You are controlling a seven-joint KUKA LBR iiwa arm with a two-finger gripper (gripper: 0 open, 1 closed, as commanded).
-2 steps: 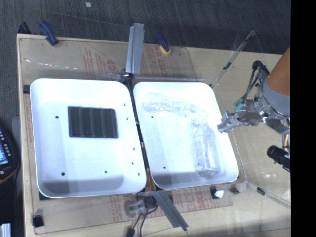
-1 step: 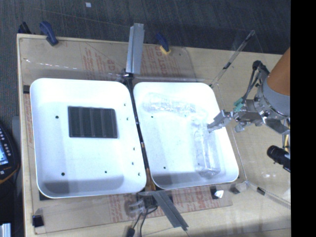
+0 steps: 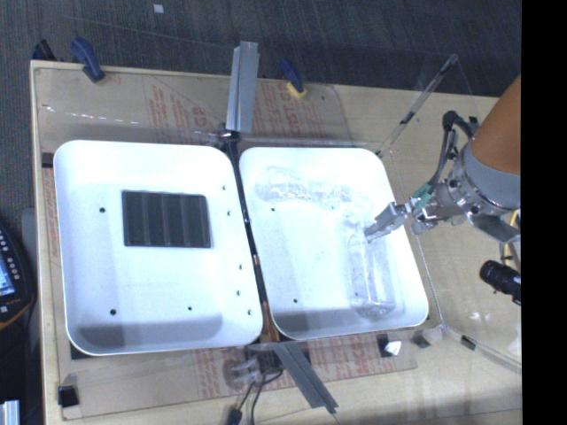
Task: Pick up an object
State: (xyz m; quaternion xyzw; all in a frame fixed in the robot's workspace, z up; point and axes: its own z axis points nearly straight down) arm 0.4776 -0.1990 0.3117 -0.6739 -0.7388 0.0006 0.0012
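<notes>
On the left of the tabletop sits the left bin, holding a dark ribbed rectangular pad that lies flat near its middle, long side running left to right. Just beside it, across a dark divider, is the right bin. Two clear plastic bottles lie in it, hard to make out against the white: one along the far edge, its long axis running left to right, and another by the right wall, its long axis running near to far.

Over the right bin's right edge hangs the pincer, reaching in from the right and pointing down and leftward. Whether it is open or closed I cannot tell. It hovers just above the far end of the second bottle, which stretches from there toward the near edge. That bottle looks the nearer target; a grasp would probably need to close across its width.
</notes>
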